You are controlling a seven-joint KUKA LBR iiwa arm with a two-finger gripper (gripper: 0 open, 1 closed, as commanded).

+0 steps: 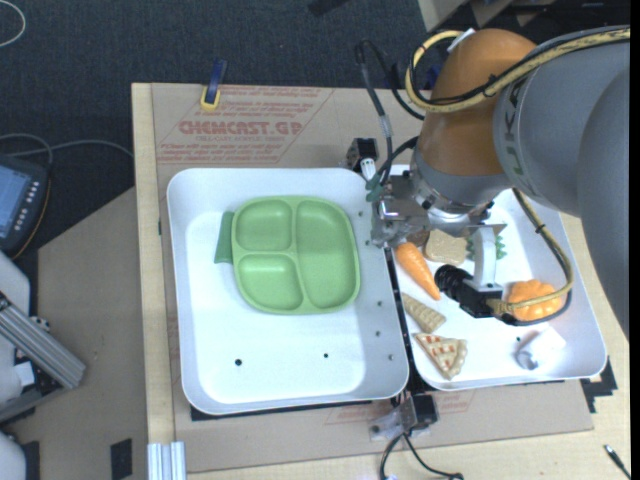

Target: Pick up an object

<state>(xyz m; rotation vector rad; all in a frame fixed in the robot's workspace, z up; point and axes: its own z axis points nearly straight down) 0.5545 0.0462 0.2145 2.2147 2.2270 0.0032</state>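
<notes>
Pizza slice (441,353) at the near end of the right bin (572,356), with the claw (432,230) above the bin's far end.
Six single things lie here: pizza slice, tan wedge (424,315), carrot (416,270), pale square (443,245), orange fruit (533,298) and a small grey piece (527,353). The left bin (190,298) holds one green three-part plate (296,254). The carrot lies just beside the claw; I cannot tell whether the claw is open or closed.

One camera sits fixed above the bench (150,268) and looks down at a slant, near enough to take in both bins whole. The right bin (572,340) lies under the gripper (420,230), the left bin (290,360) just beside it. The arm (570,98) enters from the right, looming large.
</notes>
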